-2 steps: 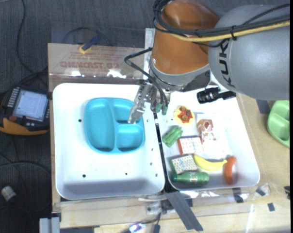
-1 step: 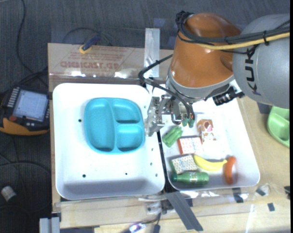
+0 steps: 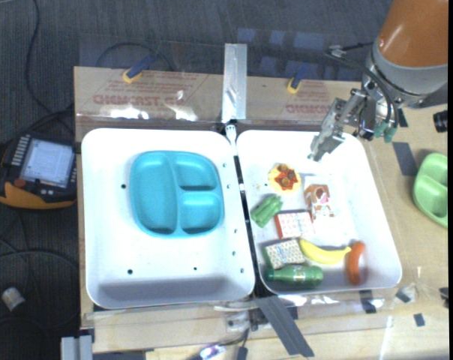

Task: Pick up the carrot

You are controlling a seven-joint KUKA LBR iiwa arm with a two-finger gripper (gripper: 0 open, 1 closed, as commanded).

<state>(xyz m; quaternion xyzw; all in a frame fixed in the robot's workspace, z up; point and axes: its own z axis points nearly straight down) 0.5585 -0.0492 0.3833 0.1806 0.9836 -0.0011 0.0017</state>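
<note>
The carrot (image 3: 355, 263) is lying untouched in the near right corner of the right bin (image 3: 376, 193), just beside the banana (image 3: 322, 253), so the pick is not yet begun. The end effector (image 3: 319, 151) is hovering over that bin's far side, well apart from the carrot, carrying nothing; how wide it is open I cannot tell. Reaching, closing and lifting are all remaining.
</note>
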